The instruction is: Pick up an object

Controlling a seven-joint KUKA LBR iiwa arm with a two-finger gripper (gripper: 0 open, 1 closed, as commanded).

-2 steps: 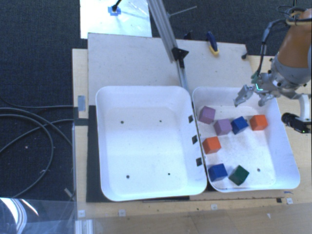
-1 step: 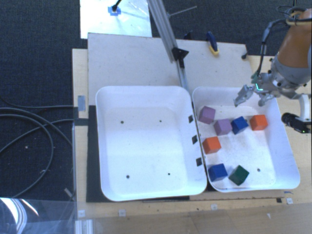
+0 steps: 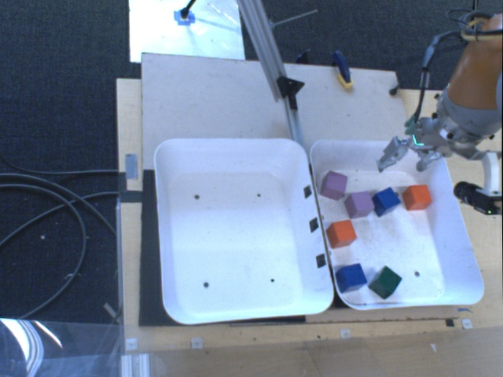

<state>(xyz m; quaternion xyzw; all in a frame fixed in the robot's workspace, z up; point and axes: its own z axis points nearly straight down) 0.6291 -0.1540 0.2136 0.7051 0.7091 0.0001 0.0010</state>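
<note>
Camera view looks down on both bins, and I see my gripper [image 3: 409, 157] hanging over the far part of the right bin [image 3: 460, 242], its two fingers spread apart with nothing between them. I hold no object yet.

The closest candidates lie just below and toward the near side of my fingers: the blue cube [image 3: 385, 201] and the orange cube [image 3: 416, 197], sitting side by side, the blue one touching or nearly touching a purple cube [image 3: 359, 204] on its left. Another purple cube [image 3: 334, 184] sits further left, near the bin's dividing wall. I judge the orange cube the easier target, since its right side is free, while the blue one is hemmed in on both flanks. The cubes have no long axis to speak of, so the finger line matters only against neighbours.

Further toward the near rim sit a second orange cube [image 3: 341, 232], a second blue cube [image 3: 350, 276] and a dark green cube [image 3: 385, 282], well apart from my gripper. The left bin [image 3: 169, 210] plays no part.
</note>
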